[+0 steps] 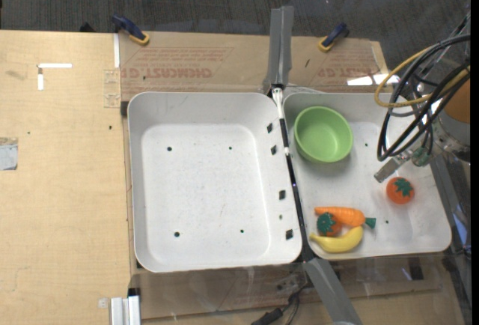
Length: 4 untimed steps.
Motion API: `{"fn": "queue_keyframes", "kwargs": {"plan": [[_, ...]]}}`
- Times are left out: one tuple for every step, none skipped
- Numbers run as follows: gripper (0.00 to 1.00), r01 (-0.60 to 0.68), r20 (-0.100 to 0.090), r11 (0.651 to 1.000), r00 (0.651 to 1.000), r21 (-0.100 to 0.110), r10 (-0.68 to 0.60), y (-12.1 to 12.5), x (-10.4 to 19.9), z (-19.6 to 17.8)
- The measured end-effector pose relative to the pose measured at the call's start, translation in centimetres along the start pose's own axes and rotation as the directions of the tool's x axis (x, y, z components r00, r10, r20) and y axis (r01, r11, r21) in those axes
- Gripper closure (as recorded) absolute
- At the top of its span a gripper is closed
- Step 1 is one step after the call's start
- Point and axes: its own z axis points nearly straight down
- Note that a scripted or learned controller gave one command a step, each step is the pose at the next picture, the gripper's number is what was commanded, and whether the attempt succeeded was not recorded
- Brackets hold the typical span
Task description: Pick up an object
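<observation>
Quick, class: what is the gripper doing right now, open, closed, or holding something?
Gripper: cannot be told; it sits in the right bin by the tomato, with nothing visibly held.

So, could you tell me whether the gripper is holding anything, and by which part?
Nothing is held: the gripper hangs above the tomato, apart from it.

The left bin point(202, 181) offers an open floor, bounded only by its raised walls. In the right bin point(367, 234), the far corner is occupied by the green bowl point(323, 134), the near edge by the carrot point(344, 216), the banana point(338, 242) and a small strawberry point(326, 224) clustered together, and the right side by the tomato point(400, 190). A bare lane is left between bowl and cluster, though black cables point(408, 117) hang over the right side.
</observation>
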Motion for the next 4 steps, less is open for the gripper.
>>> {"fn": "queue_keyframes", "kwargs": {"plan": [[0.00, -0.132, -0.001, 0.991, 0.991, 0.001, 0.132, 0.6, 11.9, 3.6], [0.00, -0.152, 0.006, 0.988, 0.988, 0.010, 0.152, 10.3, 1.8, 3.8], [0.00, 0.103, -0.001, 0.995, 0.995, 0.000, -0.103, 5.0, 10.2, 3.6], [0.00, 0.600, 0.008, 0.800, 0.800, -0.003, -0.600, -0.3, 13.6, 3.4]]}}
